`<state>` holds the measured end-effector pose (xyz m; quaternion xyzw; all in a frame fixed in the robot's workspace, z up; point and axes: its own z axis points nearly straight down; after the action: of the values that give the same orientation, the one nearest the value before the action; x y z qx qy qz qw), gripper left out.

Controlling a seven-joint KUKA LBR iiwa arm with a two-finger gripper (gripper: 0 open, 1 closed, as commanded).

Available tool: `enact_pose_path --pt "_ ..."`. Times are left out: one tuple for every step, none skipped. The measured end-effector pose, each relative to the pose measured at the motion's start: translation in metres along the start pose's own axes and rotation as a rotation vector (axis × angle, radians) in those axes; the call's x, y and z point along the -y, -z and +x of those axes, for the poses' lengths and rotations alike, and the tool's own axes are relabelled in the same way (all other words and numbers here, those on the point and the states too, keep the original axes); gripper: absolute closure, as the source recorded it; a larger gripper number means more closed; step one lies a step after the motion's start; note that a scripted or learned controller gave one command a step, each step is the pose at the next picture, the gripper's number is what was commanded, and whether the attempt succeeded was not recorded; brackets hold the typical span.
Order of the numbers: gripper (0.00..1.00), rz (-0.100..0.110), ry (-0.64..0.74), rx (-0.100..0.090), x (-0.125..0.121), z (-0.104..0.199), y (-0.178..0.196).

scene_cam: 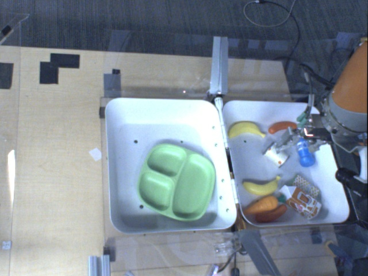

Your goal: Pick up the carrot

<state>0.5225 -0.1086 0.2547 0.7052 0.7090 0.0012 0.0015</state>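
Observation:
The carrot (262, 204) is orange with a green top and lies at the front of the right bin (330, 171), resting against a reddish-brown item (275, 214). My gripper (278, 150) hangs over the middle of that bin, well behind the carrot and apart from it. It sits just left of a blue bottle-like object (305, 154). The grey arm with its orange band (352, 85) comes in from the right edge.
The right bin also holds a yellow banana (246, 130) at the back, a second banana (261, 185) just behind the carrot, a red item (282, 126) and a patterned packet (304, 199). A green divided plate (177, 181) lies in the left bin (123, 154).

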Motion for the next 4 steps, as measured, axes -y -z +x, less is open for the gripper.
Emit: enact_pose_path --pt "0.00 -0.011 0.036 0.001 0.005 0.004 -0.165" --pt "1.00 -0.020 0.038 0.001 0.002 0.005 -0.152" --pt "1.00 -0.002 0.015 0.002 0.007 -0.097 -0.063" --pt "1.00 -0.003 -0.076 0.001 -0.027 -0.073 -0.045"
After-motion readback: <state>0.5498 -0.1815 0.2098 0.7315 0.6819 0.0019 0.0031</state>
